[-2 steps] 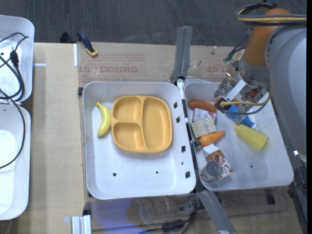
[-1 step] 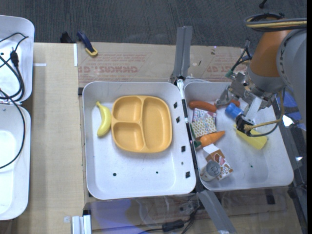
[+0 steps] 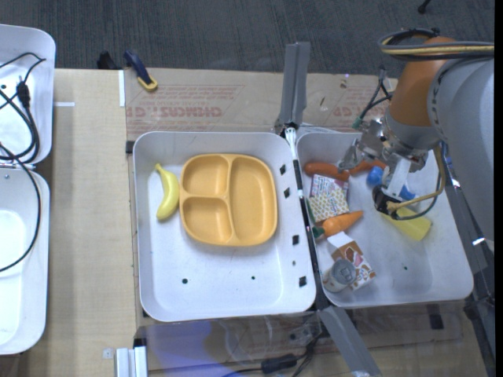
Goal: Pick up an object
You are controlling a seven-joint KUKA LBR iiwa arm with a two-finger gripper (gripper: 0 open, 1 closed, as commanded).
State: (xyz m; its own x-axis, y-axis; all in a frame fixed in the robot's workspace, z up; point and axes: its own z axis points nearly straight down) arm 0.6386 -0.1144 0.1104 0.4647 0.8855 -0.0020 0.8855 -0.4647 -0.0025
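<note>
- Banana (image 3: pixel 166 194): far left of the claw, in the left bin (image 3: pixel 157 281), touching the left edge of the yellow divided plate (image 3: pixel 229 199).
- Plate: well left of the claw, centre of the left bin, three compartments.
- Patterned packet (image 3: pixel 328 197): just left of and below the claw, near the right bin's (image 3: pixel 440 281) left wall.
- Carrot (image 3: pixel 340 224): below-left of the claw, lying tilted, just under the packet.
- Small carton with a round grey lid (image 3: pixel 348 267): well below the claw, near the right bin's front-left corner.
- Orange carrot-like piece (image 3: pixel 334 169): right beside the claw, on its left.
- Claw (image 3: pixel 363 155): low over the back of the right bin; finger opening hidden, cannot tell, nothing seen held.
- Blue object (image 3: pixel 378 176): just right of and below the claw.
- Yellow wedge (image 3: pixel 413 225): below-right of the claw, apart from it.
</note>
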